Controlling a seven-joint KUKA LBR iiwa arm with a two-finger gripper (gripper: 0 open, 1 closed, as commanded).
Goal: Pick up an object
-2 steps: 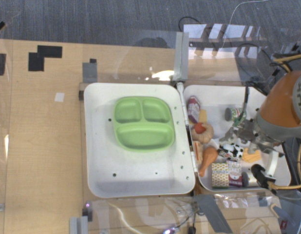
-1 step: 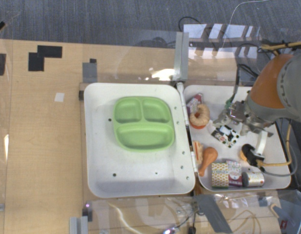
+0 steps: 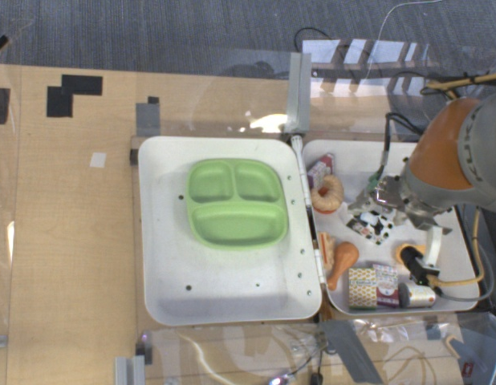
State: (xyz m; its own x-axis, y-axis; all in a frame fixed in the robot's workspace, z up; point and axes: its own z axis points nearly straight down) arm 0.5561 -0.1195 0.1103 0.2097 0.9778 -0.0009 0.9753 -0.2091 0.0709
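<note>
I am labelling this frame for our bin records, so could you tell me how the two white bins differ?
The left bin lies apart from the arm; the gripper is over the right bin. The left bin holds a single green divided plate; the right bin holds several small things, among them a doughnut, a toy chicken drumstick and a small patterned box. Both are shallow, white and set side by side.

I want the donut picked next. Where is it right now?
The donut lies in the right bin, near its left wall, just below a small red packet and above the carrot.
</note>
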